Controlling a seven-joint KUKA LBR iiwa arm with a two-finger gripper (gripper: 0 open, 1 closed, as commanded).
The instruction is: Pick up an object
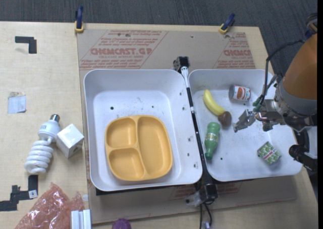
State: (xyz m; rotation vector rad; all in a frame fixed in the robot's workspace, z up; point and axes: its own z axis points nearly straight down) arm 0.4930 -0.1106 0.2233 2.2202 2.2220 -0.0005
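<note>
The right bin (pixel 237 170) holds a yellow banana (pixel 212 103), a small brown round object (pixel 225 118), a green bottle (pixel 211 140) lying along the bin's left side, a small white and red can (pixel 240 93) and a green patterned packet (pixel 268 153). My gripper (pixel 244 121) hangs over the middle of this bin, just right of the brown object and below the can. Its fingers stand apart and nothing shows between them.
The left bin (pixel 96 122) bears a yellow divided plate (pixel 138 148). A black divider strip (pixel 189 97) runs between the bins. Outside on the left lie a spiral light bulb (pixel 41 147), a white cube (pixel 70 139) and a pink mesh bag (pixel 48 208).
</note>
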